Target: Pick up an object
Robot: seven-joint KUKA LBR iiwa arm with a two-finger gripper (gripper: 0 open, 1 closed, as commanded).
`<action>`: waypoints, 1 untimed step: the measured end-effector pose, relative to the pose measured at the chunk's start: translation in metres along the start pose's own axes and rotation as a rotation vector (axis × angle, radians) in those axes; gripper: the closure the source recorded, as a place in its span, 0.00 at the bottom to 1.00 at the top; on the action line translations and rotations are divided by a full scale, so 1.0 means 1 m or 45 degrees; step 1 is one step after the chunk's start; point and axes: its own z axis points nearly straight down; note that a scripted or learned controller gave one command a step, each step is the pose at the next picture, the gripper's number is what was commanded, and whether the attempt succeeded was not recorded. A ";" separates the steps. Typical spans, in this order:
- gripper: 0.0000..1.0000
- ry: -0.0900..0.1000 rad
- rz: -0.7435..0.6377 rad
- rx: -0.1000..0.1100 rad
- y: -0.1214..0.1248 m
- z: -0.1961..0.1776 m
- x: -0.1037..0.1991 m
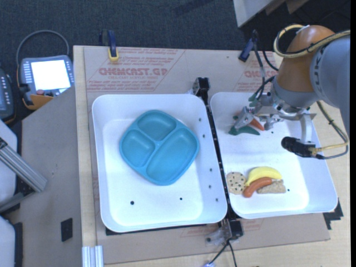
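From above, the bench carries two shallow white bins side by side. The left bin (111, 204) holds a blue divided plate (159, 147), lying flat slightly left of the bin's middle, with three compartments, none of which has anything in it. A few small dark specks sit on the bin floor around it.

The right bin (317, 199) holds the food items. Near its front left corner is a tight cluster: a round chocolate-chip cookie (236, 181) at the left, a yellow banana (264, 174) just to its right, a reddish sausage (257, 188) lying along the banana's lower edge, and a slice of bread (274, 188) touching the sausage on the right.

Toward the back of the same bin, the arm's gripper (255, 118) is down over a small orange carrot with green top (248, 127). The carrot lies on the bin floor right at the fingertips, and it appears to touch them. How wide the jaws stand cannot be told, nor whether the carrot is between them
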 end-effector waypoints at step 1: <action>0.00 0.002 0.001 -0.018 0.003 0.026 0.001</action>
